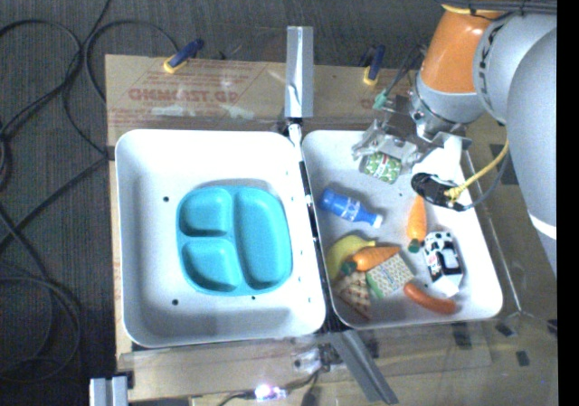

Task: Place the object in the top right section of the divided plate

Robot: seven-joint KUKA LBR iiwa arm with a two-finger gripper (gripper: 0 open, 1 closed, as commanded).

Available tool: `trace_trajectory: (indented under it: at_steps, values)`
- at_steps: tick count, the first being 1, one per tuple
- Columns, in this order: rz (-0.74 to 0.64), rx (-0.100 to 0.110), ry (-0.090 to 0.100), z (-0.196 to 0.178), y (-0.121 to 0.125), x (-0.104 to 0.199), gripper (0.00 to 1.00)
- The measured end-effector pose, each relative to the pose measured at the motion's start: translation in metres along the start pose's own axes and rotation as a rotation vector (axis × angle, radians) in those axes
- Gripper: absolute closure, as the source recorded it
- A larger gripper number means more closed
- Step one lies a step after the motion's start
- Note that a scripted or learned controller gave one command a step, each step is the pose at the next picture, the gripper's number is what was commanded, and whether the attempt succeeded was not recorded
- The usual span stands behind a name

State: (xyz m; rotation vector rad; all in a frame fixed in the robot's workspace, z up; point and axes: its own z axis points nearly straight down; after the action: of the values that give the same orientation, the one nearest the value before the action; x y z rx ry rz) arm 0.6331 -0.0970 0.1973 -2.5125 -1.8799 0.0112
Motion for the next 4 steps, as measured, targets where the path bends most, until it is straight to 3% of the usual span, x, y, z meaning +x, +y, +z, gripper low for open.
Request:
trace_trajectory:
  at_steps: [1,2,3,4]
  values:
    - [0.086,-0.002,0.001,0.017,0.003,0.114,1.0]
    - [0.284,-0.002,-0.003,-0.068,0.002,0.068,1.0]
    - [0.619,0.003,-0.001,0.019,-0.076,0.05,1.0]
    - [0.707,-0.001,0.0,-0.026,-0.071,-0.038,1.0]
